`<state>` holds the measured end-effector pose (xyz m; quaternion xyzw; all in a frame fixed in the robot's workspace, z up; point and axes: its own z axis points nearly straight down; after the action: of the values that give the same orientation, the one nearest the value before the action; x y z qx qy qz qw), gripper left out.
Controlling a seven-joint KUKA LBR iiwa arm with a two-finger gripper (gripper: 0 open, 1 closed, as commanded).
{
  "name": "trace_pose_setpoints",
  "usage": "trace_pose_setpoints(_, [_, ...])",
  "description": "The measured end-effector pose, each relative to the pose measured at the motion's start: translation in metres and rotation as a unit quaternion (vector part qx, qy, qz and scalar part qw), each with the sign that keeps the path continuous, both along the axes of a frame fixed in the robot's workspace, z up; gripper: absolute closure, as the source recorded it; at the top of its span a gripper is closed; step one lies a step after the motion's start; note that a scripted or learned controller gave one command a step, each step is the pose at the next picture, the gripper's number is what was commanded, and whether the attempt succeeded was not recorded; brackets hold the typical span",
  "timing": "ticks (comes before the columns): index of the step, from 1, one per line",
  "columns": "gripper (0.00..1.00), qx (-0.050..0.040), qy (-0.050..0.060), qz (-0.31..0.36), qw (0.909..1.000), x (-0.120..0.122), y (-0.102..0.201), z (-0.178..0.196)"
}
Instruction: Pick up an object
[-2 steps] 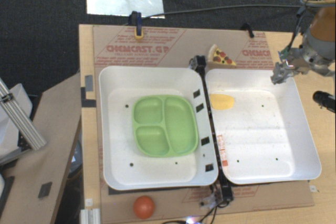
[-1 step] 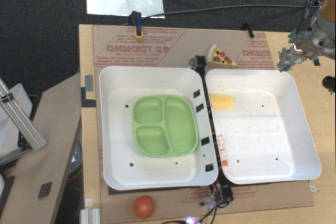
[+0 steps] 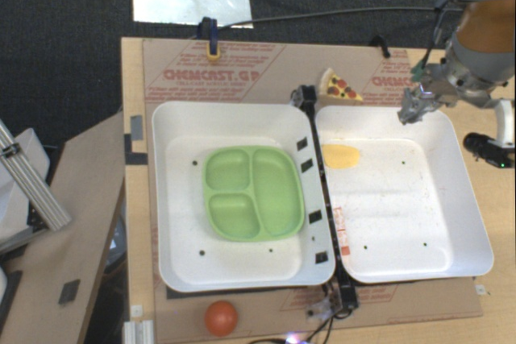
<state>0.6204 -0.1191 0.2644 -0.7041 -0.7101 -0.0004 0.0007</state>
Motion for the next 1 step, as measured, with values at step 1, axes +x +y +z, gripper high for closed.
trace_pose_setpoints(1, [1.0,0.0002,0.0,0.0,1.0,-0.0148,0.0475,-0.0166])
